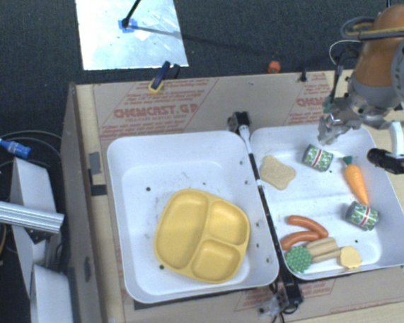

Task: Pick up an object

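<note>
A big brown board [182, 99] lies flat on the bench, with red letters printed on it. Two white bins sit on it, side by side and touching. The left bin [135, 171] holds a yellow plate [202, 235] with three parts. The plate lies in the near half of that bin, a bit tilted.

The right bin [397, 227] holds the toy food. The grey arm [383, 54] with its orange band comes in from the far right. Its gripper [329, 132] hangs over the far side of the right bin, just beside a green can. I cannot tell if the jaws are spread or pressed together, because they are too small and blurry. Nothing can be seen pinched between them.

A slice of bread [278, 172] lies at the far left of the right bin. An orange carrot [355, 183] lies near the right side, pointing toward the near edge. Two red sausages [302, 229] lie close together near the middle. A tan stick [323, 248] lies just near them, with a green broccoli [298, 259] at its left end. One green can [318, 157] lies on its side at the far end, between the bread and the carrot. A second green can [362, 215] lies near the carrot's tip. A small yellow piece [350, 256] sits by the near edge, right of the stick.
</note>
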You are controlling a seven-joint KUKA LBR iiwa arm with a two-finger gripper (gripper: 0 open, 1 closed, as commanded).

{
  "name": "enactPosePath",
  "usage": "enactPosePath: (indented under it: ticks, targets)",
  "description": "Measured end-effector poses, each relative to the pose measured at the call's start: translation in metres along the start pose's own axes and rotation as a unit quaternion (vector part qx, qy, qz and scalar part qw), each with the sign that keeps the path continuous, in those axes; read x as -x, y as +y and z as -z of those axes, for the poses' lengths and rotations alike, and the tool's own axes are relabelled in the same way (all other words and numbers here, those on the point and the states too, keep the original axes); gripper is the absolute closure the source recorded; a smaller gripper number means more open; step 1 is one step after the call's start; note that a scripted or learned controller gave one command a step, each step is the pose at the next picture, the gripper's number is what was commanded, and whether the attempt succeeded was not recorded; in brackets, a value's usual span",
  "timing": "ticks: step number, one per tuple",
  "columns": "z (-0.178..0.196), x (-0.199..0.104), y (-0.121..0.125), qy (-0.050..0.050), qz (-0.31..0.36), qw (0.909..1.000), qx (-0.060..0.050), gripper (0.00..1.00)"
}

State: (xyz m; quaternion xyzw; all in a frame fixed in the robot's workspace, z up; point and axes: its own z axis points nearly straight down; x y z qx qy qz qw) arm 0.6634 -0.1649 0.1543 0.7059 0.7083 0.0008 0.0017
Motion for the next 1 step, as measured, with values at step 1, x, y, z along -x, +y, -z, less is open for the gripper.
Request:
enactPosePath:
  ticks: [1]
  targets:
    - [0.0,0.0,0.0,0.0,0.0,1.0,0.0,0.0]
